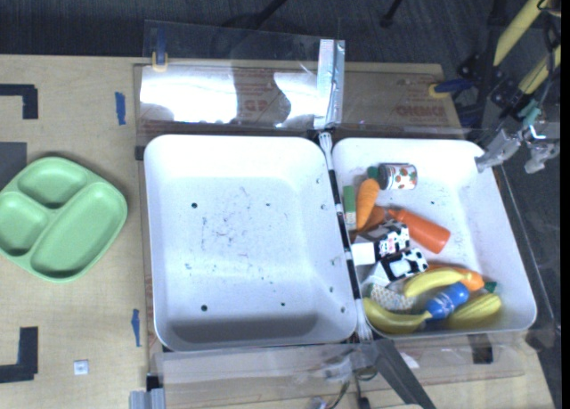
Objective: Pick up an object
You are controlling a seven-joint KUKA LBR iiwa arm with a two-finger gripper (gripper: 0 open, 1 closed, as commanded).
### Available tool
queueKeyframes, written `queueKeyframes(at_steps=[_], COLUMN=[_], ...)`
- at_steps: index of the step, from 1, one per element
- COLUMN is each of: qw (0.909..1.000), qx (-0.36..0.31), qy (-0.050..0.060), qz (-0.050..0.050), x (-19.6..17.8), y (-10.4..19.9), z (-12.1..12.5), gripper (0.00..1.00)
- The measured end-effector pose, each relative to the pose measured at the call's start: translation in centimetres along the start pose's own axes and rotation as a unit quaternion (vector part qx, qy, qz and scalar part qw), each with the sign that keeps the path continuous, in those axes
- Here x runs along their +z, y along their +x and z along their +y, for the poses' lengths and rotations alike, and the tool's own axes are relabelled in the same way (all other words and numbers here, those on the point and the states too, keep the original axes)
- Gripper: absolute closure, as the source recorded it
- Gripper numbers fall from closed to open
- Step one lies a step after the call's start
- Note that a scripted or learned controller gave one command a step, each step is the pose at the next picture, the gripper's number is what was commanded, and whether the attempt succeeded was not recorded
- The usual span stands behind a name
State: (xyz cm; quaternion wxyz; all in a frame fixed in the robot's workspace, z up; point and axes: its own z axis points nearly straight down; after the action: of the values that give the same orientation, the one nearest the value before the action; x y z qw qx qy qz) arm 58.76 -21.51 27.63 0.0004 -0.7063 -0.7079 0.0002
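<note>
At far right, above the right bin's point(499, 220) rim, hand point(515, 142) hangs over bare desk edge, touching nothing; fingers too small/blurred, can't tell if apart or together. Right bin, white plastic, shallow: 2 yellow bananas point(419, 305), curved, smooth; 1 orange bottle point(419, 231); 1 carrot-shaped toy point(366, 202); 1 small can point(397, 175); 1 black/white patch toy point(398, 254); 1 blue item point(445, 300). Left bin point(236, 238) scuffed. Green 3-compartment plate point(58, 217) on wooden desk point(71, 86), well apart

Toys point(419, 260) crowd the right bin point(508, 247) — left bin point(236, 238) beside it, divided plate point(58, 217) farther left.
</note>
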Motion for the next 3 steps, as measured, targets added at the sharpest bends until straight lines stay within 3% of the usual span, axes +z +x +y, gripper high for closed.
queueKeyframes(at_steps=[1, 2, 3], qw=[1.0000, 0.9997, 0.9938], qx=[0.005, -0.024, -0.111], qy=[-0.002, -0.001, 0.000], qz=[-0.001, 0.000, 0.000], x=[-4.7, 6.7, 6.0], y=[-0.7, 0.4, -0.8], z=[-1.7, -7.5, -8.9], gripper=[0.00, 0.00, 0.00])
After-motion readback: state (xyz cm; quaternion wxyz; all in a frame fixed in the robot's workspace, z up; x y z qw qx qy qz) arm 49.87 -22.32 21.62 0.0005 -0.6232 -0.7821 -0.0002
